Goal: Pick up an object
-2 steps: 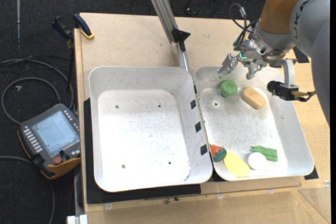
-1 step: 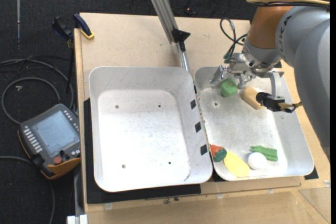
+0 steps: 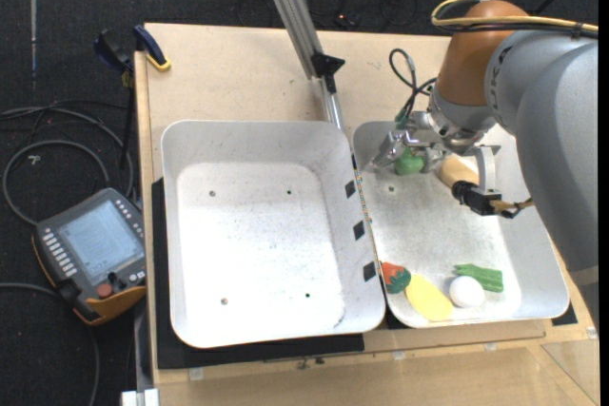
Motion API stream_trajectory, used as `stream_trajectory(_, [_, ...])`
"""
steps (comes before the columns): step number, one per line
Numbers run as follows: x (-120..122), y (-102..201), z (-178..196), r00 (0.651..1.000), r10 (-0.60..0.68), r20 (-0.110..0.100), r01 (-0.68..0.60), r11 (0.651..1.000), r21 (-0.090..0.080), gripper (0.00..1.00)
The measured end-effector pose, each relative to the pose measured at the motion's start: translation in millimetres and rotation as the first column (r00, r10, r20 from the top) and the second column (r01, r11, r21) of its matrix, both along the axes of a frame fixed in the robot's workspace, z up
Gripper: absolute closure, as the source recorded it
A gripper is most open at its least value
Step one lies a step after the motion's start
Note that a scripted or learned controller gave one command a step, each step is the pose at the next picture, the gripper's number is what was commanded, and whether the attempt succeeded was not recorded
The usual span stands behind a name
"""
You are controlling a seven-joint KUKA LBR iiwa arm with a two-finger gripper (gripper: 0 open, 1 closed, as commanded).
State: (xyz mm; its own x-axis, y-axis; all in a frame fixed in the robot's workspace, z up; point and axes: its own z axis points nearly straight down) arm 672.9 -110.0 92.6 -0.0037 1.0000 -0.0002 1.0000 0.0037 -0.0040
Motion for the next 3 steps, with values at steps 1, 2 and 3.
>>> stream_trajectory(1, [1, 0, 13, 1.000, 0.001, 0.005, -0.001, 1.000, -0.001, 1.00])
stream_trajectory(2, [-3, 0, 75, 1.000, -0.004, 0.012, 0.004, 1.000, -0.001, 1.00])
stream_trajectory(3, [-9, -5, 124, 1.000, -0.005, 0.011, 0.005, 1.000, -0.001, 1.00])
